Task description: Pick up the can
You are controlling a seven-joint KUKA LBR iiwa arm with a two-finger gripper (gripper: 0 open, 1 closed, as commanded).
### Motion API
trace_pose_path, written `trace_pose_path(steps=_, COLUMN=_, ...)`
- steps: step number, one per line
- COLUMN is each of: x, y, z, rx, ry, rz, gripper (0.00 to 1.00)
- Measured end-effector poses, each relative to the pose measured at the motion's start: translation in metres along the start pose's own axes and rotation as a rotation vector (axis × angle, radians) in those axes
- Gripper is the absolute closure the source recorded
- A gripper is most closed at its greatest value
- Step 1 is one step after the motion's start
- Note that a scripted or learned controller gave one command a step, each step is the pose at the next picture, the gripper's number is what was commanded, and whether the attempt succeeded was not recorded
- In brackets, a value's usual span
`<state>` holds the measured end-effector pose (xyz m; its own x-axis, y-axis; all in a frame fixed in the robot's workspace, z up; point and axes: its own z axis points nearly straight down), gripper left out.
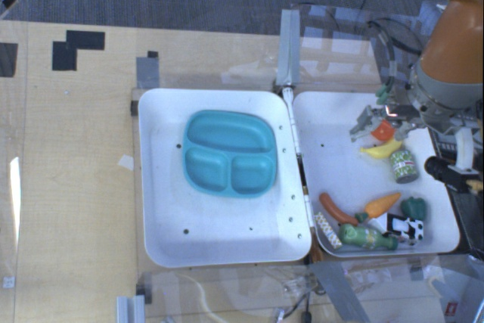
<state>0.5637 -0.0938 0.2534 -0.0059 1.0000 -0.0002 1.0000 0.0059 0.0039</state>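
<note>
The can (404, 165), short with a green and white label, lies on its side in the right bin (333, 125), near that bin's right wall. My gripper (376, 119) hangs over the upper right part of this bin, up and to the left of the can and apart from it. Just under the gripper lies a red-orange toy (384, 131), with a yellow banana (380, 150) between it and the can. The grey arm with its orange band (457, 34) comes in from the right and hides the bin's far right corner.
A carrot (382, 203), a sausage (335, 208), a green bottle (367, 238), a dark green piece (414, 208) and a black-and-white item (406, 227) crowd the right bin's near edge. A blue divided plate (229, 153) sits in the left bin (162, 185).
</note>
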Motion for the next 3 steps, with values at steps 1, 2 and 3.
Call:
trace_pose_path(steps=1, x=0.010, y=0.055, z=0.016, rx=-0.001, ry=0.000, rz=0.029, gripper=0.00)
trace_pose_path(steps=2, x=-0.055, y=0.011, z=0.062, rx=0.002, ry=-0.001, rz=0.119, gripper=0.00)
trace_pose_path(steps=3, x=-0.094, y=0.002, z=0.135, rx=-0.026, ry=-0.004, rz=0.064, gripper=0.00)
